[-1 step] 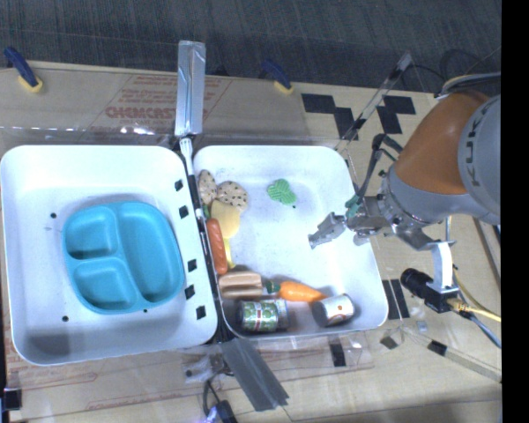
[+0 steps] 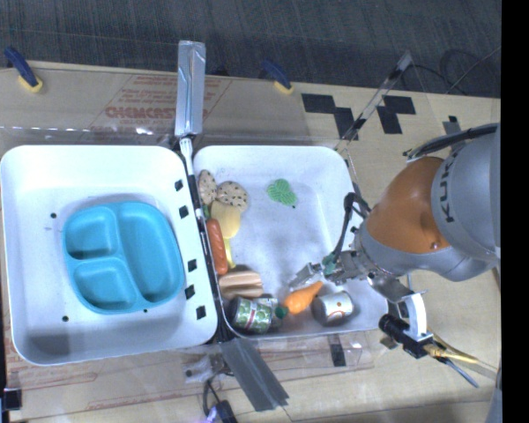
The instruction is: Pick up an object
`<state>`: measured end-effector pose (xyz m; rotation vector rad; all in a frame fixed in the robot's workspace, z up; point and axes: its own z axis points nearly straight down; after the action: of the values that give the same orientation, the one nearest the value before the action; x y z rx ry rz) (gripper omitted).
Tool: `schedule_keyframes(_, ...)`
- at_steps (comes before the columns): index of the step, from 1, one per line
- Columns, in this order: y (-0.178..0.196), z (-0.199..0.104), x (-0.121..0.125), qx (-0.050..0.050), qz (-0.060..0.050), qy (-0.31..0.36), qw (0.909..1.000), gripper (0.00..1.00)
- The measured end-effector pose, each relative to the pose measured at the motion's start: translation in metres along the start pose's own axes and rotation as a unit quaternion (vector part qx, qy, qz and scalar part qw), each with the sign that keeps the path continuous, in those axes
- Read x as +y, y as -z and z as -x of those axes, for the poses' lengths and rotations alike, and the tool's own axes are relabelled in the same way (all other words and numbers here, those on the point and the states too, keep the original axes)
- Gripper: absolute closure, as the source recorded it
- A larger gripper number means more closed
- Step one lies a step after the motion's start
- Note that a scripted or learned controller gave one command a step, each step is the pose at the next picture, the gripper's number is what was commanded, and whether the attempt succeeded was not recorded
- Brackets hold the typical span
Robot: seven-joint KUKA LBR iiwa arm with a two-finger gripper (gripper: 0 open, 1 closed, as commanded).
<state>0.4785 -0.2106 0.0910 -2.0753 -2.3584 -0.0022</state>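
Pretty evenly lit from overhead, no harsh hotspots. The two white bins (image 2: 35,236) come out bright, nearly washed out on the flat floors, and the blue tray (image 2: 123,256) looks a bit oversaturated. Soft shadow sits in the lower left corner of the left bin and along the divider in the middle of the frame. Top of the frame goes dark over the floor. The clear plastic sheet (image 2: 115,104) at upper left catches a faint sheen. Overall it's low-res and slightly soft, small stuff in the right bin is mushy, and the orange band (image 2: 410,214) at right has a mild glossy highlight
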Motion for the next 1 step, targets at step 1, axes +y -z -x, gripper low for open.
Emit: schedule_keyframes(1, 0.0073, 0.0015, 0.0008, -0.001, -0.001, 0.003, 1.0, 1.0)
